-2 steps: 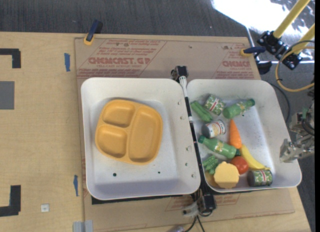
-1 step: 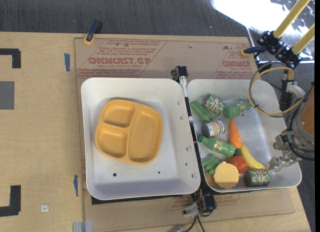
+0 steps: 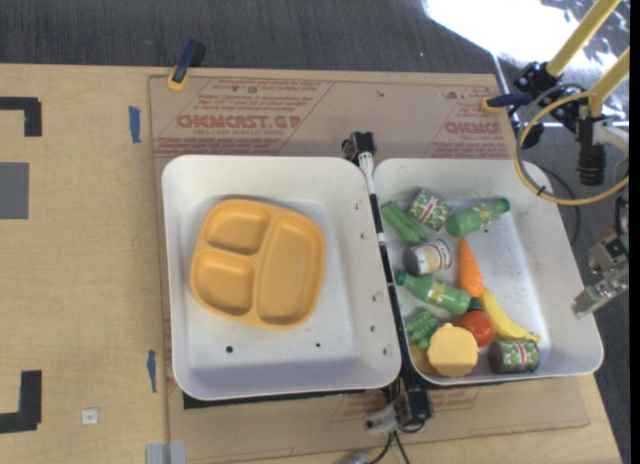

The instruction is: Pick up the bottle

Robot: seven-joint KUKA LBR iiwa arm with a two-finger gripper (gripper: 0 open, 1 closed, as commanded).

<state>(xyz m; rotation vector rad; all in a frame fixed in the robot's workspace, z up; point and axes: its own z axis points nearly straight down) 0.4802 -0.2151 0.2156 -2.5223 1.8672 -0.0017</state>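
Observation:
Two green bottles lie in the right bin [image 3: 560,252]. One bottle [image 3: 478,217] rests near the far wall with its neck pointing right. The other bottle [image 3: 436,294], with a pale label, lies near the bin's middle left. My gripper [image 3: 604,277] is at the view's right edge, just outside the right bin's right rim and well clear of both bottles. Nothing is seen in its grasp.
Around the bottles lie a green-and-red can [image 3: 428,208], a silver can [image 3: 431,257], a carrot [image 3: 469,267], a banana [image 3: 506,320], a tomato [image 3: 479,327], a yellow block [image 3: 453,350] and another can [image 3: 514,354]. The left bin [image 3: 190,352] holds a yellow divided plate [image 3: 258,262].

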